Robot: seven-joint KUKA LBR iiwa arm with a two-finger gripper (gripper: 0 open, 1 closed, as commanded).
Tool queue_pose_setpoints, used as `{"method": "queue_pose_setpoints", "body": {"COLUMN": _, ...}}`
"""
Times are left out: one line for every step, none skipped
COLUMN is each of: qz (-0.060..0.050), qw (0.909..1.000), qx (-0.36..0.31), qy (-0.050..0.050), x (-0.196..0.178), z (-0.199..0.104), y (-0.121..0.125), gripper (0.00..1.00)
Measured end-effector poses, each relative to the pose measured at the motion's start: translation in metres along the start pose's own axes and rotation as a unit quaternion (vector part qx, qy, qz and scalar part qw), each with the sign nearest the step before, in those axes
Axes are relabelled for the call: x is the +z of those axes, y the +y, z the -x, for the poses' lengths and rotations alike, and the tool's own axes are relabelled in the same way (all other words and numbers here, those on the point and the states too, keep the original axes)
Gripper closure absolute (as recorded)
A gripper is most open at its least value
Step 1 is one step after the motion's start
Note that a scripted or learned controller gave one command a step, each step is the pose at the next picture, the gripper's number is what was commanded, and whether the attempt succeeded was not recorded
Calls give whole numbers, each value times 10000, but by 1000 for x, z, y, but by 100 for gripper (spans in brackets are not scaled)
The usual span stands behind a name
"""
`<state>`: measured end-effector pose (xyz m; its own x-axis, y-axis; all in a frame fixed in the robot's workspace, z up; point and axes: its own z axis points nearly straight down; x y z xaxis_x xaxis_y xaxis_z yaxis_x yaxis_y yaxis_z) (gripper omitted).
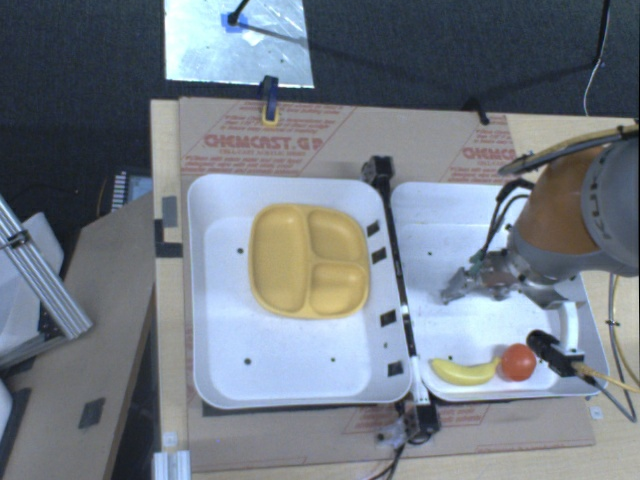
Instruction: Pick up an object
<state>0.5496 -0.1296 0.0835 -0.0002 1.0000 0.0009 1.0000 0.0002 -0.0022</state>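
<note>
Crosswise, banana (463, 371) beside tomato (517, 362)

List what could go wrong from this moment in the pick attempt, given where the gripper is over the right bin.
1. The gripper sits over bare floor of the right bin, apart from the banana and the tomato, so closing here would likely grab nothing.
2. Both fruits lie against the bin's near wall, next to each other; a finger may hit the wall or nudge the neighbour.
3. The yellow divided plate in the left bin looks wide and flat, probably hard to grip.
</note>
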Motion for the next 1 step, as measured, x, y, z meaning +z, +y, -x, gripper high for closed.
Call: {"method": "queue_pose_setpoints", "body": {"qz": 22, "qw": 10000, "qx": 5, "qy": -8, "x": -13, "z": 1, "y": 1, "gripper": 100}}
